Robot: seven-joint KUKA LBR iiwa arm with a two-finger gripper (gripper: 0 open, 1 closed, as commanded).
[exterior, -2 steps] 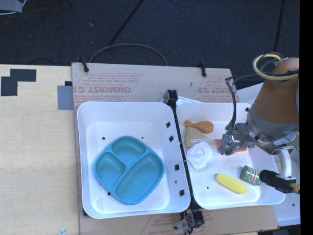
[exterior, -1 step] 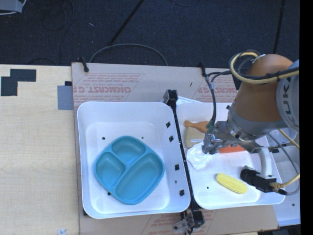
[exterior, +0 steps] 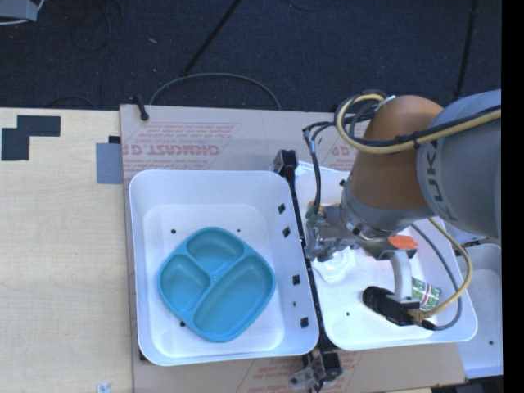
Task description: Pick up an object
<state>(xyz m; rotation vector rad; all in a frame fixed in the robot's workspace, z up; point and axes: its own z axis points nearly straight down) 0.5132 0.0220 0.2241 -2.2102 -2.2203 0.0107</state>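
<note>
My gripper (exterior: 326, 242) hangs low over the left part of the right bin (exterior: 352, 334), close to the divider between the bins. A small white object (exterior: 337, 267) lies on the bin floor right under it; I cannot tell whether they touch. An orange piece (exterior: 402, 241) peeks out beside the wrist. A small green-and-white item (exterior: 426, 291) lies further right in the same bin. The bulky grey and orange arm hides much of the right bin's back half.
The left bin (exterior: 155, 195) holds a blue divided plate (exterior: 215, 282) near its middle. A black divider (exterior: 299, 252) with clips runs between the bins. Cardboard lies under both bins, with the wooden bench top to the left.
</note>
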